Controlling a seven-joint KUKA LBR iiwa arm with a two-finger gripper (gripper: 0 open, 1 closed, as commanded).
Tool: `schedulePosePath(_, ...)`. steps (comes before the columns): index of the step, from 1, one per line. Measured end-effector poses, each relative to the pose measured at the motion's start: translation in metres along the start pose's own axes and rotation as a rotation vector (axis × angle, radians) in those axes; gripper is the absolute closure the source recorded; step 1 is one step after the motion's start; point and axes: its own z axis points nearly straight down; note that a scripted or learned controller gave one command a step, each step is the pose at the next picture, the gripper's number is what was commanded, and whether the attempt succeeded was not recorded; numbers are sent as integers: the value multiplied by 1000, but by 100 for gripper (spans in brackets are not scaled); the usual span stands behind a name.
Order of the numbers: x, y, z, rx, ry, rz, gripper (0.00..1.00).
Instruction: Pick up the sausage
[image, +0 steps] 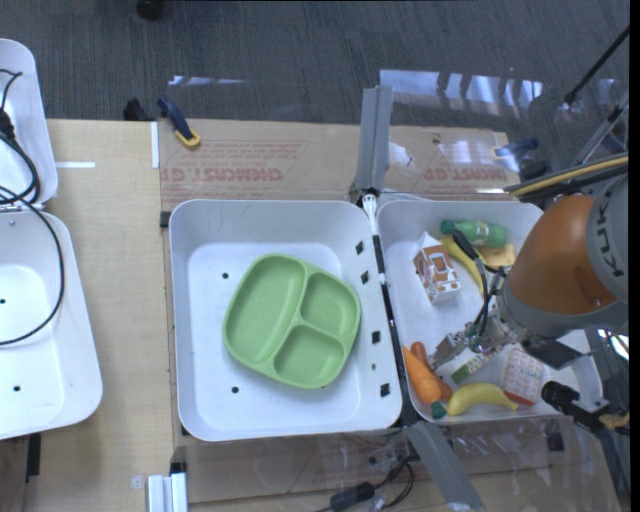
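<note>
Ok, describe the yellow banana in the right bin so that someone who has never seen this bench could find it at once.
Of the two white bins, take the right bin, the cluttered one. Go to its edge lowest in the picture, where the banana lies on its side. It is the curved, plain yellow piece between the orange carrot on its left and the pale printed packet up to its right.

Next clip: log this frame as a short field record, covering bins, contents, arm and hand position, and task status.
left bin: holds a green three-compartment plastic plate
right bin: orange toy carrot, yellow toy banana, small white-and-orange carton, green toy item
arm: reaches in from the right, over the right bin
hand: low among the right bin's items; finger state unclear
sausage: not identifiable
task status: no grasp visible
</note>
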Motion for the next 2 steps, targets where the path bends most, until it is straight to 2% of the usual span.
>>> schedulePosePath(1, -18, -20, 1, 0, 1, 133, 0)
schedulePosePath(2, -31, 24, 0, 2, 0, 497, 0)
